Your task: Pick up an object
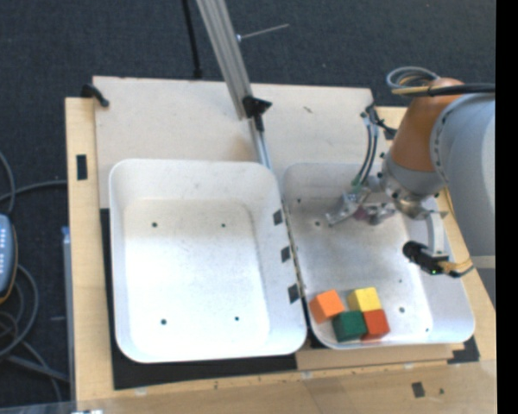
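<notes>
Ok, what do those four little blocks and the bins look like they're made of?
The four blocks, orange, yellow, green and red-orange, show flat matte colour and crisp edges: likely painted wood or foam, can't tell which. The right bin and left bin look like moulded white plastic, with rounded corners, a raised rim, a dull speckled floor.

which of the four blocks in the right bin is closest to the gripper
The yellow block: it sits at the cluster's far right corner, nearest the gripper.
</notes>
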Tool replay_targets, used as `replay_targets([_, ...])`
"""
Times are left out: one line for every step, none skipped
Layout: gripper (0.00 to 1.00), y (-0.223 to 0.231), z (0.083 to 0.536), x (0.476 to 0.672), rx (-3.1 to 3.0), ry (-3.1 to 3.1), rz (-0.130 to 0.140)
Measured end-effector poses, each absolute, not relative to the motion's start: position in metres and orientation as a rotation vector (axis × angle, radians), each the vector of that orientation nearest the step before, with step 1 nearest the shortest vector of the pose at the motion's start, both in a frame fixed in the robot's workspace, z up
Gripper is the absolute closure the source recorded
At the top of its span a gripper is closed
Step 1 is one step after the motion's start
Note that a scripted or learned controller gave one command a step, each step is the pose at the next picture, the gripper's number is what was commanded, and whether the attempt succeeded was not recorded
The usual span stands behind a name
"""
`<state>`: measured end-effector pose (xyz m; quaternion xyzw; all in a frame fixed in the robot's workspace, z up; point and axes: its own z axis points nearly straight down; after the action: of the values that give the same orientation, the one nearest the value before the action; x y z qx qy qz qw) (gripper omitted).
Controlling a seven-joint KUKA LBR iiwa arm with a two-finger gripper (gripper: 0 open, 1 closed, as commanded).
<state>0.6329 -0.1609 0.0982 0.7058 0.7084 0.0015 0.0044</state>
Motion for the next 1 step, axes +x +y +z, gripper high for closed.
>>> replay_targets([0.00, -0.1569, 0.0917, 0.6665, 2.280, 2.246, -0.080])
